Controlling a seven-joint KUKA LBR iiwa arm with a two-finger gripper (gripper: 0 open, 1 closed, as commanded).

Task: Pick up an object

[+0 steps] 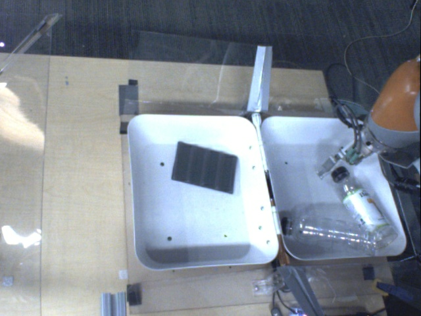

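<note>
Clear bottle point(339, 232): right bin point(289, 176), nearest the camera, below the gripper point(339, 162); lying flat; likely light, slick, crushable; grip mid-body, across its width.
Small bottle point(362, 206): just below the gripper; white label; probably stiff, light; best candidate, take it around the label.
Gripper: low over the right bin; spread or pressed together, cannot tell.
Dark pad point(204, 167): left bin point(145, 196), well left of the gripper; flat, hard to pinch.
</note>
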